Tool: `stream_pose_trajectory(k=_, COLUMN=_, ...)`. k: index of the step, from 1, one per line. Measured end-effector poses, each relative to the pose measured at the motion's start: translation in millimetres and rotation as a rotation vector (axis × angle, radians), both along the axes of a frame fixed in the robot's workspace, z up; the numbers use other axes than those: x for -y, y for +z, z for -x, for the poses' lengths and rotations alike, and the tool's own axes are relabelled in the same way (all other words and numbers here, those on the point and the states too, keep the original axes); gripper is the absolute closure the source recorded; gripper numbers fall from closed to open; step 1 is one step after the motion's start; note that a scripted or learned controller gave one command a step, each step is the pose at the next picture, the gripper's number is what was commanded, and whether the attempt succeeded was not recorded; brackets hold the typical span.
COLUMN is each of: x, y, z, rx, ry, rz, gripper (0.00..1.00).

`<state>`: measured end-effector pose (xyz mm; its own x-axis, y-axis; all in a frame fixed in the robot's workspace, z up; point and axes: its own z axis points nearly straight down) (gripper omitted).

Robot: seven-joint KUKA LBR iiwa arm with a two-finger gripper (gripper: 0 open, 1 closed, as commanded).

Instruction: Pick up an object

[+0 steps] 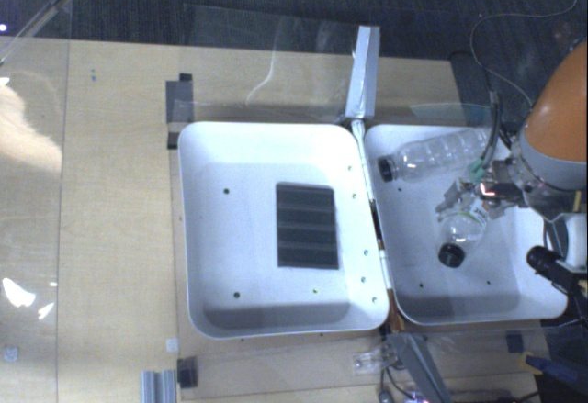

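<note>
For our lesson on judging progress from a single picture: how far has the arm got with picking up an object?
Done: the arm has reached into the right bin, its gripper low among two clear plastic bottles. In hand: it sits over the near bottle, close to the far bottle; whether anything is gripped cannot be told. Left: both bottles lie in the bin, so a lift remains. The left bin holds a dark ribbed block.

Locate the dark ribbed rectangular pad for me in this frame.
The dark ribbed pad lies flat near the middle of the left bin, apart from the clear plastic bottles in the right bin.
</note>
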<state>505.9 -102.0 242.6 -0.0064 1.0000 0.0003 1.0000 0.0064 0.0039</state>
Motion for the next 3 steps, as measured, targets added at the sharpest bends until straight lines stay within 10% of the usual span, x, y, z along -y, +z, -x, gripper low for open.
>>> stream_pose_trajectory(k=2, x=91.9, y=-125.9, z=-75.0, rx=0.003, ry=0.185, rz=0.002, gripper=0.0)
stream_pose_trajectory(k=3, x=82.6, y=-86.0, z=-85.8, rx=0.003, ry=0.182, rz=0.002, gripper=0.0)
